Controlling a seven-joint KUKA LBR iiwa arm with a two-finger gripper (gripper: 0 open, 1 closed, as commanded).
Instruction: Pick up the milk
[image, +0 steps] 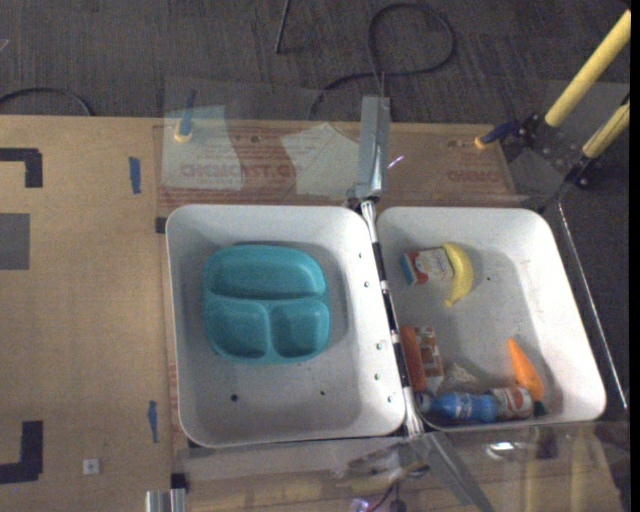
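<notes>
The milk is a small white carton with red and blue print. It lies on its side in the upper left part of the right bin. A yellow banana rests right against the carton's right side.
In the right bin, a red-orange snack box lies by the left wall, a blue bottle along the front wall, and an orange carrot at the front right. The left bin holds a teal divided plate. Yellow-handled tools stand at the far right.
</notes>
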